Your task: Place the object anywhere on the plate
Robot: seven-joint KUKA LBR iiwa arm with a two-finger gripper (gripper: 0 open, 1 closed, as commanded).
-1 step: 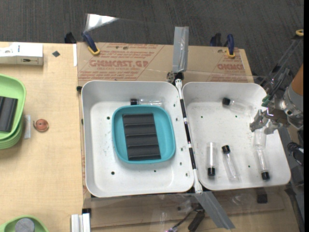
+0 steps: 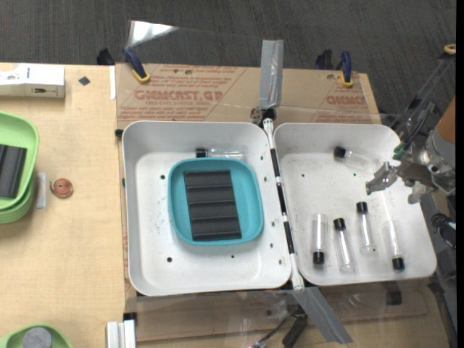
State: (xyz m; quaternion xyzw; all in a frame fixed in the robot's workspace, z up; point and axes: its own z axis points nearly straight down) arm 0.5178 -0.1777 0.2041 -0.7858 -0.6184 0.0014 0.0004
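Observation:
A teal plate with a black ridged insert lies in the left bin. Several clear vials with black caps lie in the right bin: three side by side at the front, one more near the right wall, and a short one at the back. Another vial lies in the left bin just behind the plate. My gripper hangs over the right side of the right bin, above and behind the front vials. It is open and nothing sits between its fingers.
A cardboard sheet held by clamps lies behind the bins. On the wooden bench to the left are a green tray, a small round orange piece and a white box.

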